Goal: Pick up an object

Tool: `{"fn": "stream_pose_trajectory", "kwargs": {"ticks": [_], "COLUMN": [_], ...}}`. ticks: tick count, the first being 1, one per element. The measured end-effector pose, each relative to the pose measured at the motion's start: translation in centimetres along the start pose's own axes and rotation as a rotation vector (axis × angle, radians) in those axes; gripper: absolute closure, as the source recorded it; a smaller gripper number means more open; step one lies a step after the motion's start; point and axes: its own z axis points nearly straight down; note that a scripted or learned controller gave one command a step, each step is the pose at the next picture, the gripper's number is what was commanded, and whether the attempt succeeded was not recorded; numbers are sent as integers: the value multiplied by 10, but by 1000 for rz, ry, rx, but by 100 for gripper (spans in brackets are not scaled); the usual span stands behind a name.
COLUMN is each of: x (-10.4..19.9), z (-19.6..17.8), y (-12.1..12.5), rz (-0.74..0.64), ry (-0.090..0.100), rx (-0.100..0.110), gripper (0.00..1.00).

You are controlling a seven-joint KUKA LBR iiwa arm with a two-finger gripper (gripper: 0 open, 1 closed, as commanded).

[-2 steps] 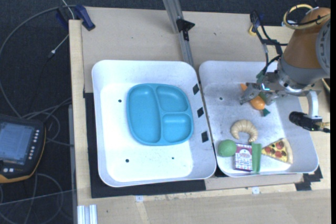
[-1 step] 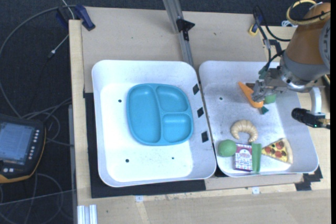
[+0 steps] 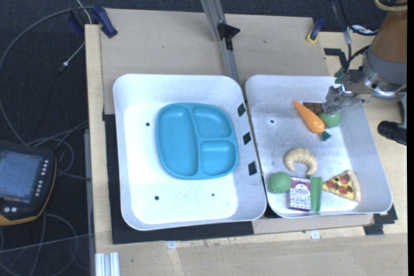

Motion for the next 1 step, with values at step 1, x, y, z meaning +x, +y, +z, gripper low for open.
{"fn": "stream_pose_trajectory", "kwargs": {"ticks": [1], "x": [5], "z": [-46], "y": [2], "rz": [-1], "ry": [1], "rx": [0], "gripper": [100]}}
